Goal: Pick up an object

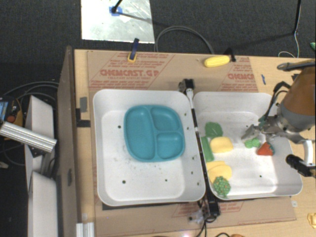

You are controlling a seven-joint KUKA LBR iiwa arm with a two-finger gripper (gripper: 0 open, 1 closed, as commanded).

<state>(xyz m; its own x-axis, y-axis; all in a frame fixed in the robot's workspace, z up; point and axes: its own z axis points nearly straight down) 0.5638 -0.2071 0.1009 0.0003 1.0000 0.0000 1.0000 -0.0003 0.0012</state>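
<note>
Now, over the right bin (pixel 247 107), my gripper (pixel 256 132) hangs low above a small green piece (pixel 252 143), a red piece (pixel 265 149) lying just beside that at its four o'clock. How the fingers stand I cannot tell from this slant. To lift cleanly, I judge the wrist should centre on the green piece alone and drop straight, keeping clear of the red one. At nine o'clock from the gripper sit a yellow piece (pixel 221 144) and a green leaf shape (pixel 213 129); the left bin (pixel 106 147) carries a teal divided plate (pixel 154 133).
</note>
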